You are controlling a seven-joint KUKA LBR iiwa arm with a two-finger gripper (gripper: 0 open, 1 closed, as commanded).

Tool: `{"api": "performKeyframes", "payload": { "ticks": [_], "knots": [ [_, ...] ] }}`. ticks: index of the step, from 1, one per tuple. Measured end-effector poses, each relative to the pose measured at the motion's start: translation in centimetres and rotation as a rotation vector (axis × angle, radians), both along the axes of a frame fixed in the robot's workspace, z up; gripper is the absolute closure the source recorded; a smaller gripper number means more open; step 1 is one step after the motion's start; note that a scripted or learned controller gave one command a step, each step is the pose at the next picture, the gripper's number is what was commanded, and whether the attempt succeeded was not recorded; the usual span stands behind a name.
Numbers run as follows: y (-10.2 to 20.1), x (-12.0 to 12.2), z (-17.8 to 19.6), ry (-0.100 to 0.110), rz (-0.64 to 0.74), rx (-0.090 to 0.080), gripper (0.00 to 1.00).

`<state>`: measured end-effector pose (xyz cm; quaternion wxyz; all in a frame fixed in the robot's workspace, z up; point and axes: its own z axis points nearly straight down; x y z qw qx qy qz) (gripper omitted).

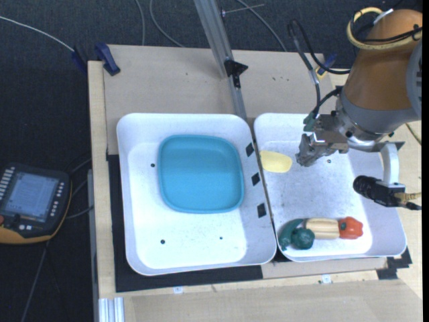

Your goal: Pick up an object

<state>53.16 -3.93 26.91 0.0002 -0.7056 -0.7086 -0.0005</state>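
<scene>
Bench, 2 white bins | left bin (134,200): blue plate (201,173) | right bin (375,243): gripper (310,154) beside yellow piece (275,161), grip state unclear

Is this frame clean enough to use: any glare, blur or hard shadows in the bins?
Camera view: lighting is even and soft; the white bins are bright but keep their speckles, with mild sheen on the blue tray. Overall slightly soft; the hand reads as a dark, poorly resolved mass. Shadows are faint.
</scene>
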Motion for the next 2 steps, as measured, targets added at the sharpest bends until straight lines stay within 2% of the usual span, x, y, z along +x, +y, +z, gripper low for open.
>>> {"api": "performKeyframes", "payload": {
  "ticks": [1, 2],
  "knots": [
    [4.9, -1.1, -0.3, 0.0, 0.0, 0.0, 1.0],
    [9.9, -0.8, -2.2, 0.002, 0.0, 0.0, 1.0]
  ]
}}
